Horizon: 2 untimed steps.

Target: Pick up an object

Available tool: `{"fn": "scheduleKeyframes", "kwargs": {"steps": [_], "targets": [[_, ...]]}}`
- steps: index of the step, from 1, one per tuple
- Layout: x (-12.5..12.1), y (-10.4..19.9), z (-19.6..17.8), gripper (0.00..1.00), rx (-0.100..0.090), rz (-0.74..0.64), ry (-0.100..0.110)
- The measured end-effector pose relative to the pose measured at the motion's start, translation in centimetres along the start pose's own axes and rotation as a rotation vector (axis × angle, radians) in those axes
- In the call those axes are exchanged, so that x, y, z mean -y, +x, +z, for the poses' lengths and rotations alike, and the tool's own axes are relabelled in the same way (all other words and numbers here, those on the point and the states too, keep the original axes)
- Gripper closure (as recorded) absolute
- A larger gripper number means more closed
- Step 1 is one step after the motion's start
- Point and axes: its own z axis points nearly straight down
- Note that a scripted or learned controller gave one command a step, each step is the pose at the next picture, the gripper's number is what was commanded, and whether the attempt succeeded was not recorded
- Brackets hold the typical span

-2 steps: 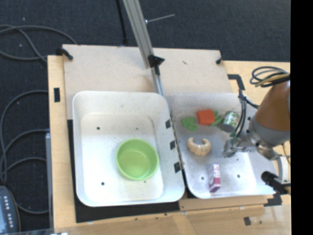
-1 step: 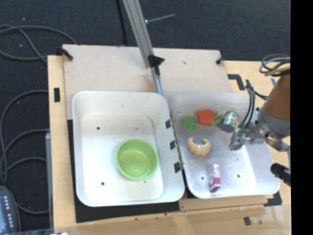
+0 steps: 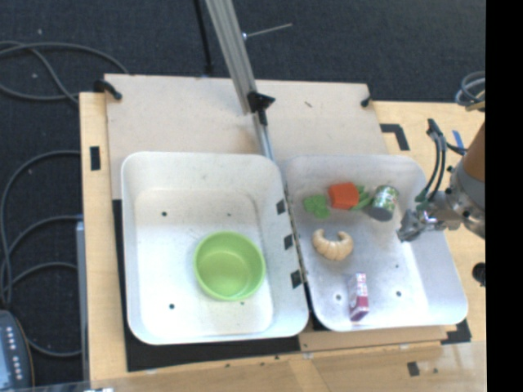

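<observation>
The right bin (image 3: 433, 288) holds an orange-red block (image 3: 344, 195), a small green piece (image 3: 317, 207) to its left, and a grey-green can (image 3: 382, 202) lying on its side to its right. A beige crescent-shaped piece (image 3: 333, 243) lies below them, and a red-and-white packet (image 3: 358, 295) lies near the front. My gripper (image 3: 411, 225) hangs over the right side of this bin, just right of and slightly below the can. Nothing is visibly held in it.
The left bin (image 3: 147, 219) holds a light green bowl (image 3: 230, 265) near its front. A metal pole (image 3: 237, 55) slants up from the back, between the bins. Cables (image 3: 437, 158) hang by the arm at the right edge.
</observation>
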Motion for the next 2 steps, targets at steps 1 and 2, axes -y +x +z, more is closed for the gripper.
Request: {"fn": "scheduleKeyframes", "kwargs": {"steps": [1, 2], "targets": [[-0.5, 0.9, -5.3, 1.00, 0.000, -0.001, -0.001], [-2.7, 6.0, -5.8, 1.00, -0.003, -0.004, 0.004]]}}
